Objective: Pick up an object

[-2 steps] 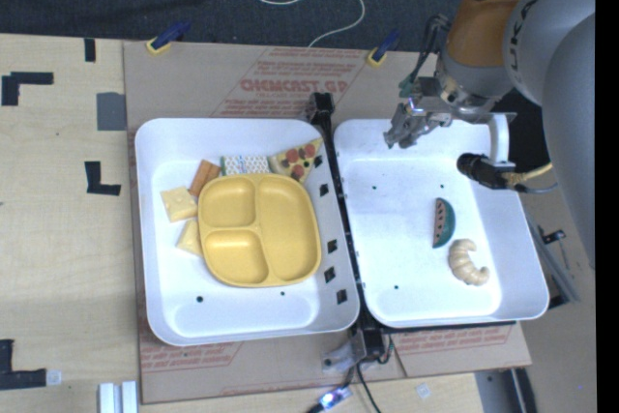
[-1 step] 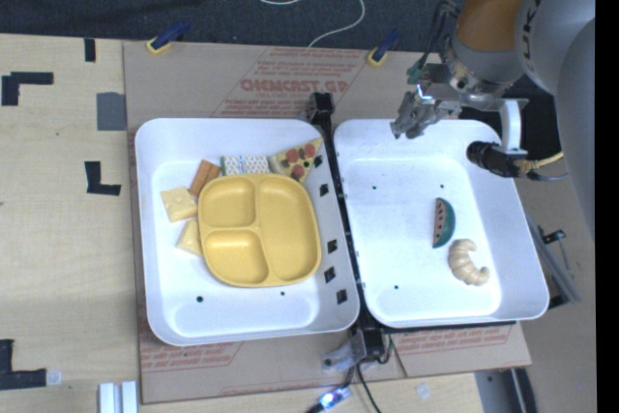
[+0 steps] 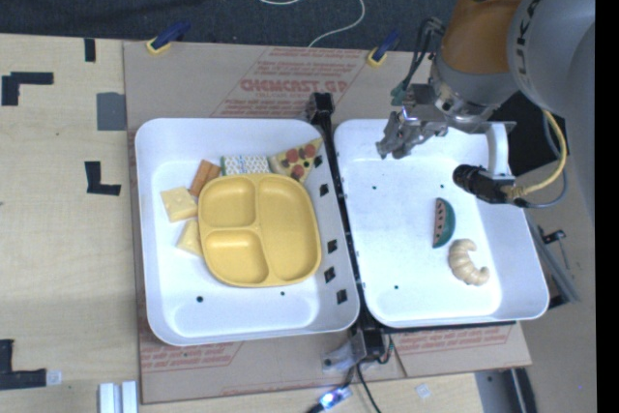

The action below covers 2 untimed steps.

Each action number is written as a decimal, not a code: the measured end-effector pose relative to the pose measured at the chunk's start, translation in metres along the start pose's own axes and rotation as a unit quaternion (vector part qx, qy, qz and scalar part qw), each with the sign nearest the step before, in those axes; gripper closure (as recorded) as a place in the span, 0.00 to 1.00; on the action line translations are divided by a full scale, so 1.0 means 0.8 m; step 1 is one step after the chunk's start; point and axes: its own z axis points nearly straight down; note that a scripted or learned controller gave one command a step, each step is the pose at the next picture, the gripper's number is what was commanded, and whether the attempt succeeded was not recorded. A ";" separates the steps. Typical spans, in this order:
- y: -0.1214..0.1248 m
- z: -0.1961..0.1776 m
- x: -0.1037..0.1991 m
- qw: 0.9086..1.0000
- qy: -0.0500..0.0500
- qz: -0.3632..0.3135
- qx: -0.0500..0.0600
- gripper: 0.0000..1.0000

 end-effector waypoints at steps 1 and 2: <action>-0.045 0.011 0.029 1.000 -0.001 0.001 0.000 1.00; -0.095 0.025 0.064 1.000 -0.001 0.001 0.001 1.00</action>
